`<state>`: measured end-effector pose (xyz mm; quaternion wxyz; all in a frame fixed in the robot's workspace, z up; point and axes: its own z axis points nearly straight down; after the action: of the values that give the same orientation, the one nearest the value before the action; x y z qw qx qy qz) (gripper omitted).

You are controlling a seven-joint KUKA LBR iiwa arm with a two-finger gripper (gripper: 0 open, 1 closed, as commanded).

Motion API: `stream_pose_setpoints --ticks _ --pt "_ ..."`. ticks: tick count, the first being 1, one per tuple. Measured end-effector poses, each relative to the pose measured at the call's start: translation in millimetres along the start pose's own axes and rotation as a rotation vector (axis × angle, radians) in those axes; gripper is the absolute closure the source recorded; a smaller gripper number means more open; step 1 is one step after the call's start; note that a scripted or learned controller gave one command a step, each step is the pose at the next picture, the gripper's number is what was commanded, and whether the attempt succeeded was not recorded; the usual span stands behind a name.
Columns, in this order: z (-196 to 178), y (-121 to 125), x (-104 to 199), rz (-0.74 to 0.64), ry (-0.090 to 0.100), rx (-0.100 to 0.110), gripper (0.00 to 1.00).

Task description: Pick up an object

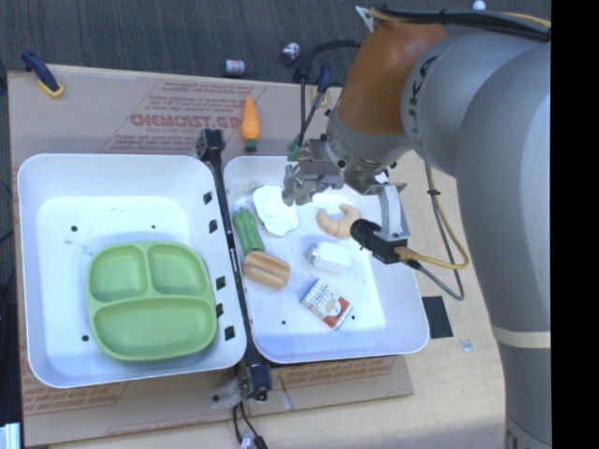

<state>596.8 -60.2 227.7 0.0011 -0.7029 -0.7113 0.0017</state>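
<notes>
My gripper (301, 187) hangs over the back part of the right bin (402, 330), just above and to the right of a white flat object (274, 210). A tan croissant (337, 221) lies just right of the gripper, partly under the wrist. A green pod (248, 229), a hot dog bun (266, 269), a small white bottle (328, 255) and a red and white carton (326, 304) lie further forward in the same bin. Nothing shows lifted off the bin floor.
The left bin (37, 185) holds a green divided plate (152, 299). An orange carrot (249, 120) lies on the cardboard behind the bins. A black clip strip (225, 241) runs between the bins. The yellow cable (440, 260) loops off the wrist at the right.
</notes>
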Motion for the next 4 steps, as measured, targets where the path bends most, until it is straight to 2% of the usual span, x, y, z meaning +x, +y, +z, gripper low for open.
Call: stream_pose_setpoints --ticks 1,2,3,4 --pt "-17 -65 32 0.004 0.0 -0.001 1.0" --pt "-17 -65 32 0.005 0.0 -0.001 0.0" --pt "-32 -62 121 0.002 0.0 -0.003 0.0" --pt "37 -25 51 0.006 -0.002 0.001 0.0"
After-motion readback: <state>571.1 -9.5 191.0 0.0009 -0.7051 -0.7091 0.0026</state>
